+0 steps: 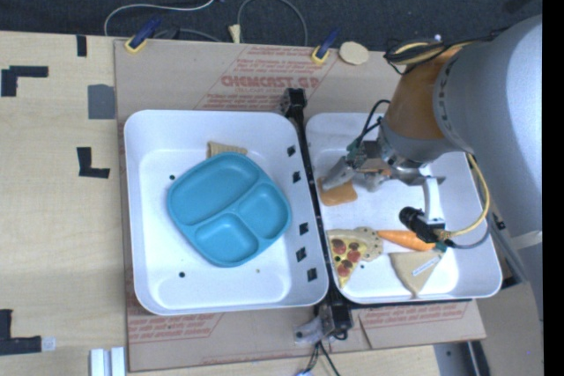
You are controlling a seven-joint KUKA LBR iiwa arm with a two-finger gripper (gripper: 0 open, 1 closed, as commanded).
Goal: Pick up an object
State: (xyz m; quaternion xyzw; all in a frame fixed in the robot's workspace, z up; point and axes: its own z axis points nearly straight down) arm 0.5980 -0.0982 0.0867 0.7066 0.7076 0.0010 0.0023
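1. Toast-coloured food piece (338, 193) lies in the right bin (476, 277), toward its 9 o'clock wall.
2. Gripper (345, 174) sits just above it, touching; whether it is clenched cannot be told.
3. Pizza slice (352, 249), carrot (407, 239) and pale wedge (414, 269) lie toward 6 o'clock.
4. Left bin (141, 216) holds a blue divided plate (229, 209).

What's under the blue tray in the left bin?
A tan, flat piece pokes out from under the far edge of the blue tray; the rest of it is covered, so I can't identify it. Elsewhere, bare bin floor surrounds the tray.
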